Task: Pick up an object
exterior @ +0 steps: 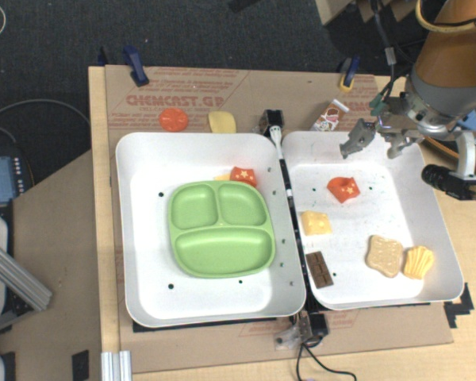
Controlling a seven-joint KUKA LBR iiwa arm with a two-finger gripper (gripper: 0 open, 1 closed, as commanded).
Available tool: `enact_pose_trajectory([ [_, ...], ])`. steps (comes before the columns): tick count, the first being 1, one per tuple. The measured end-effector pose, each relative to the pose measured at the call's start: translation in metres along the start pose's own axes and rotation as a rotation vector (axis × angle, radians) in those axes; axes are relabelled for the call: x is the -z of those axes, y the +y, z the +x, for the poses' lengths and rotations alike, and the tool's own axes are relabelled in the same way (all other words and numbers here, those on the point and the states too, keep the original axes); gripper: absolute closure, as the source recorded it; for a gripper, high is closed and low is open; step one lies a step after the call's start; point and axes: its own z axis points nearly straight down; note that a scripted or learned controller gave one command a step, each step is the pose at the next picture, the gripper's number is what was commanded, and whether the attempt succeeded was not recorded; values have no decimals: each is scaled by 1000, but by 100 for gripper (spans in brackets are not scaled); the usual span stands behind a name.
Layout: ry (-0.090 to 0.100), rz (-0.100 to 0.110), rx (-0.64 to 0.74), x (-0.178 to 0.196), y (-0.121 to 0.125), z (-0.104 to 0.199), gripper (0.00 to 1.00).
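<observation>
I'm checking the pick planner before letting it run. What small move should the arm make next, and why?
Probably a short move toward the camera and down, onto the red piece. The gripper sits above the far edge of the right bin with open fingers and nothing between them, and that piece lies closest to it, apart from the other items.

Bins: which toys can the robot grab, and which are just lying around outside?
For the job: red piece, cheese wedge, chocolate bar, toast, yellow shell, gripper.

Lying about: orange disc, yellow piece, small packet, blue clamps.
</observation>
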Motion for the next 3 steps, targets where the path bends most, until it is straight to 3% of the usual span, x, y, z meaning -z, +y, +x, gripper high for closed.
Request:
enact_pose_trajectory([
  [1,0,7,-4,-127,15,-51,0],
  [2,2,5,0,-159,2,-32,0],
  [3,-1,-2,-2,-146,4,-33,100],
])
